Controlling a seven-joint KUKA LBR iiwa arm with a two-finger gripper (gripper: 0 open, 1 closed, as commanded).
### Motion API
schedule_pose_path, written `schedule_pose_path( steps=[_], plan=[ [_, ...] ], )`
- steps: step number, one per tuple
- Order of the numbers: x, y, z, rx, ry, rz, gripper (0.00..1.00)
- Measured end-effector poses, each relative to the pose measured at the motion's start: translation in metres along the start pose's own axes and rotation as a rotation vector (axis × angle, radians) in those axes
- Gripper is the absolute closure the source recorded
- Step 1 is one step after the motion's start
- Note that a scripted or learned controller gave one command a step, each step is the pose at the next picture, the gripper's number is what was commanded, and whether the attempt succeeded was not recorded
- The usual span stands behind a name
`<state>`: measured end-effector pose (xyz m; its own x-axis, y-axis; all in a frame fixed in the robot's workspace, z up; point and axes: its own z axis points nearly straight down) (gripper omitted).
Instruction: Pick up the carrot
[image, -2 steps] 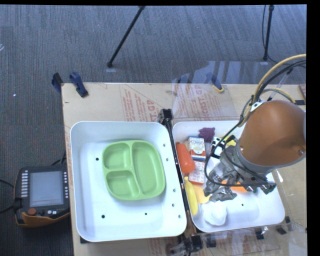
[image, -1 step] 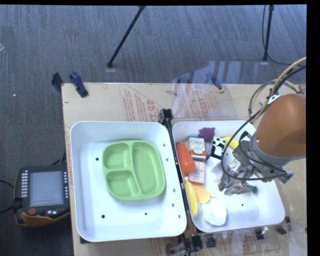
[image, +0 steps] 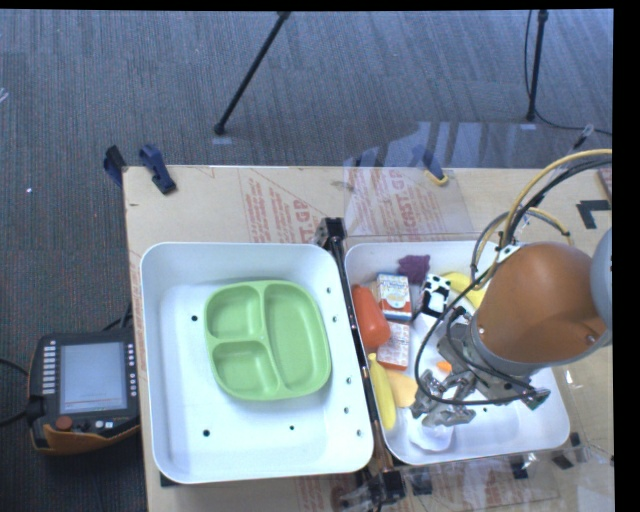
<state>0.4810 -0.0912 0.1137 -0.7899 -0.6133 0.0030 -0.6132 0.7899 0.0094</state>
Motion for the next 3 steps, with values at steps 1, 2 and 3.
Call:
schedule_pose_path(
  steps=[1, 2, 3],
  plan=[
    [-0.033, -0.019, 0.004, 0.006, -0.006, 0.475, 1.0],
    [0.004, -0.012, -0.04, 0.008, -0.006, 0.302, 1.0],
    [0.033, -0.056, -0.014, 0.007, -0.004, 0.279, 1.0]
  ],
)
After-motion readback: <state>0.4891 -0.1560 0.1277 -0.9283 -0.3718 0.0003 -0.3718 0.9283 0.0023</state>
